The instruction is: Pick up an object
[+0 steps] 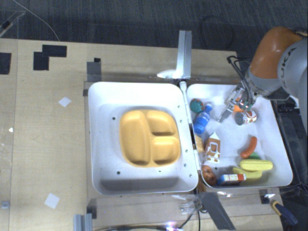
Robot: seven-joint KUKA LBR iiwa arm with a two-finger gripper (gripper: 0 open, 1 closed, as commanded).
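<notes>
The gripper (234, 106) hangs over the right bin (284, 154) with its fingers spread and nothing between them, poised just beside a small orange-and-white cup (246, 116), while the blue bottle (201, 121) lies apart by the bin's left wall.

Two shallow white bins sit side by side on a wooden bench. The left bin (103, 129) holds a yellow divided tray (148, 137) near its middle. The right bin (279, 138) is cluttered: a teal ball (196, 105) beside a blue bottle (202, 120), a small carton (213, 148), an orange carrot (249, 147), a corn cob (256, 165) and a red-capped tube (231, 178). The arm (276, 61) reaches in from the right, its gripper (237, 101) low over the bin's far part, just beside a small white and orange cup (245, 116).
</notes>
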